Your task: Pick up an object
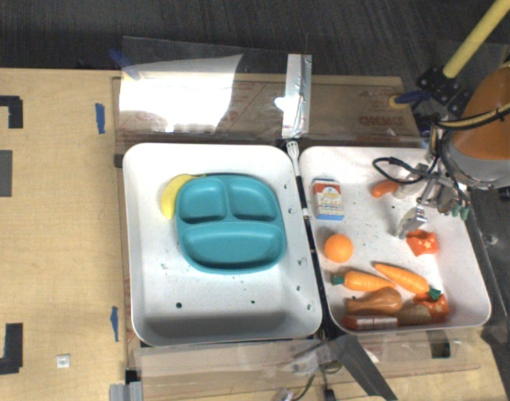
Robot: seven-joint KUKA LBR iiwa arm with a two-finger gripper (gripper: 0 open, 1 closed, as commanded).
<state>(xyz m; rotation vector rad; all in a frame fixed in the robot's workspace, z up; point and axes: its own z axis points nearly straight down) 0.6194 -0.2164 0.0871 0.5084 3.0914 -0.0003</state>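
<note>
Camera view is catching the arm (488, 132) only in part: it is entering from the right and the frame edge is cutting most of it off, and cables are tangling over the wrist. The gripper (413, 222) is hanging over the right bin (476, 266), its tip just above a small red-orange block (422, 243); whether its fingers are spread or closed, I cannot tell, since they are blurring into the white floor.

In the left bin (146, 224) one teal divided plate (230, 221) is lying face up, covering most of a yellow thing (170, 192) at its upper left edge.

The right bin is holding one small carton (327, 199), one orange ball (339, 247), two carrots (380, 278) lying side by side, and a small orange piece (383, 188) near the cables. A brown item (376, 301) and a red one (436, 306) are crowding the bin's near wall, hard to identify.
</note>
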